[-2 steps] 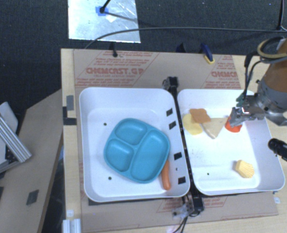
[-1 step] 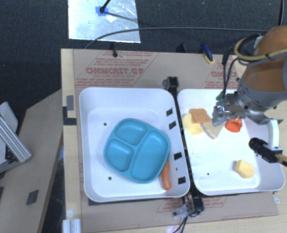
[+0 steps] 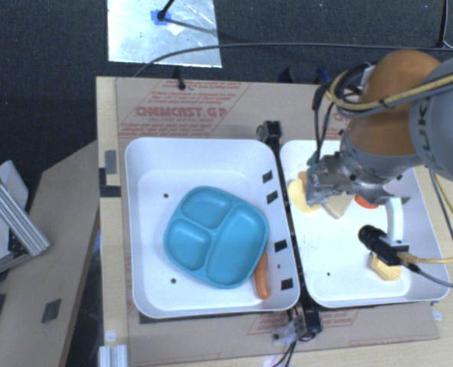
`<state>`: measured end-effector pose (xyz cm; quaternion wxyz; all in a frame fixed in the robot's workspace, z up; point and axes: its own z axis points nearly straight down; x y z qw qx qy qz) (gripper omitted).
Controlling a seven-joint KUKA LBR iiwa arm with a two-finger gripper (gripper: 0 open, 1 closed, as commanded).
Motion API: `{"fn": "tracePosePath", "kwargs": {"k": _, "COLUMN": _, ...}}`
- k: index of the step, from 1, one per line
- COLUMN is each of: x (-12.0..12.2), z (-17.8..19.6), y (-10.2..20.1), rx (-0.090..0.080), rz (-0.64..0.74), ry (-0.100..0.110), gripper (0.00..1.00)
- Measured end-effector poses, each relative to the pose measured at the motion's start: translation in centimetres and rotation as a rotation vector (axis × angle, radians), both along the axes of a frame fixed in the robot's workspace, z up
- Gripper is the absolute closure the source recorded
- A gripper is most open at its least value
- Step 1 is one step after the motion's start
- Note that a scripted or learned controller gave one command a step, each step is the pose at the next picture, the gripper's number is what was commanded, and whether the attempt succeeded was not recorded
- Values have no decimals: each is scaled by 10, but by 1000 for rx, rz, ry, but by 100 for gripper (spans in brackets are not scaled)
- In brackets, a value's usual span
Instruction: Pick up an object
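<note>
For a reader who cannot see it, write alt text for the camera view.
A grey robot arm with an orange band reaches from the right over the right-hand shallow white bin, its gripper low among small yellow and orange pieces near that bin's left wall. The left-hand shallow white bin holds a blue three-compartment plastic plate with a thin orange carrot-like stick beside it.

Dark carpeted floor point(image 3: 43, 60) across twelve o'clock. Shiny foil sheet point(image 3: 164, 20) lying up at eleven. Tan bench point(image 3: 73, 205) spreading toward nine, silver aluminium rail point(image 3: 12, 212) angled at its nine o'clock edge.
</note>
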<state>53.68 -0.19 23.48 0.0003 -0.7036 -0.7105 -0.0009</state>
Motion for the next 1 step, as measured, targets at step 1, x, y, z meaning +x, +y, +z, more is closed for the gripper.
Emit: {"fn": "tracePosePath", "kwargs": {"k": 1, "x": 4, "z": -11, "y": 53, "rx": 0, "rz": 1, "ry": 1, "gripper": 100}}
